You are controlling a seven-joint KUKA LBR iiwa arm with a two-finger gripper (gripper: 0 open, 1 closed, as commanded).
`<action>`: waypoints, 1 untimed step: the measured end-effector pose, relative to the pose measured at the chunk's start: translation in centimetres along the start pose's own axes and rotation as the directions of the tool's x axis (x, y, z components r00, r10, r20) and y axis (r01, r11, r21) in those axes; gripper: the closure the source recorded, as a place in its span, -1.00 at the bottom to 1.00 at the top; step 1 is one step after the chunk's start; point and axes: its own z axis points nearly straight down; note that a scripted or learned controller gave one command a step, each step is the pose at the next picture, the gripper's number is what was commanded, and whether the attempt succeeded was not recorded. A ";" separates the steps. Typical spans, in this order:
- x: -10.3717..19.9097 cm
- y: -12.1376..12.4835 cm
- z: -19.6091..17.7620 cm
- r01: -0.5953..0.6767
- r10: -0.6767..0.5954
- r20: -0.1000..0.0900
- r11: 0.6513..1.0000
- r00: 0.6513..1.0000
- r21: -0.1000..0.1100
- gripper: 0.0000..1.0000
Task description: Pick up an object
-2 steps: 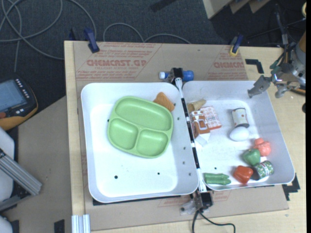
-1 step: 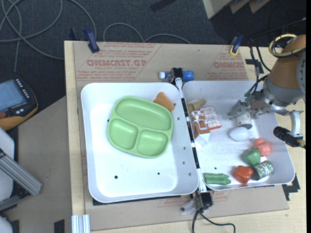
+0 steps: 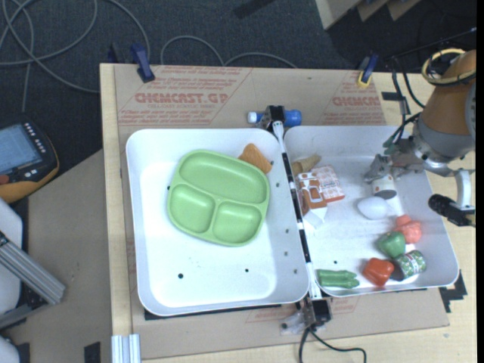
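Hand (image 3: 383,174) poised in right bin (image 3: 446,278) just above white egg-shaped object (image 3: 373,207); finger state cannot be told. Risk judged: smooth rounded egg squeezed out sideways if approached off-centre.

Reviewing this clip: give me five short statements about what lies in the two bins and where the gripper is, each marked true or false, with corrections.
1. The green three-compartment plate lies in the right white bin. False: it lies in the left white bin.
2. The gripper is over the right white bin. True.
3. A white egg-shaped object lies in the right bin, just below the gripper in the picture. True.
4. The green bean-shaped toy rests on the plate. False: it lies at the right bin's near left corner.
5. The red-and-white carton lies in the left bin. False: it lies in the right bin, near the divider.
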 end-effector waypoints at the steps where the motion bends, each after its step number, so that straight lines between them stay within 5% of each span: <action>1: 6.7 5.2 -0.8 0.000 0.000 -0.001 1.000 1.000 0.000 1.00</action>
